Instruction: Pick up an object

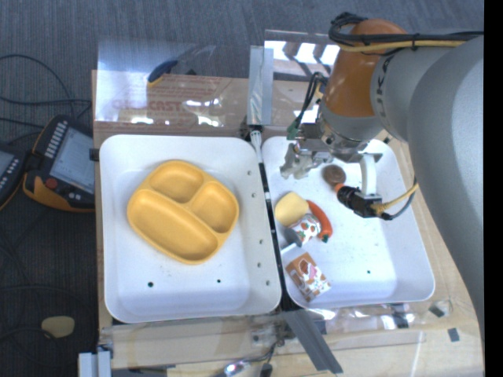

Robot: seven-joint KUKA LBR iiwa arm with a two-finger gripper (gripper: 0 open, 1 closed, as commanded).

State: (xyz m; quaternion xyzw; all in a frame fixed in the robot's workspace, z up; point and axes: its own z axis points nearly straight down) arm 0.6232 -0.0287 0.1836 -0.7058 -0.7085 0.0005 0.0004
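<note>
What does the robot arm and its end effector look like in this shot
The arm is bulky and grey, with a glossy orange band above the wrist. Black cables run over the band. The end effector is small, pale grey metal, beside a black fitting trailing a yellow cable.

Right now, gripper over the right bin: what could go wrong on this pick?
1. The yellow block, orange piece and small printed carton are bunched together; closing there may catch two or shove one aside.
2. The gripper hangs near the divider, so a descent could clip it.

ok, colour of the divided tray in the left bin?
Yellow-orange divided tray, plain, no pattern; seen in the camera view.
</note>
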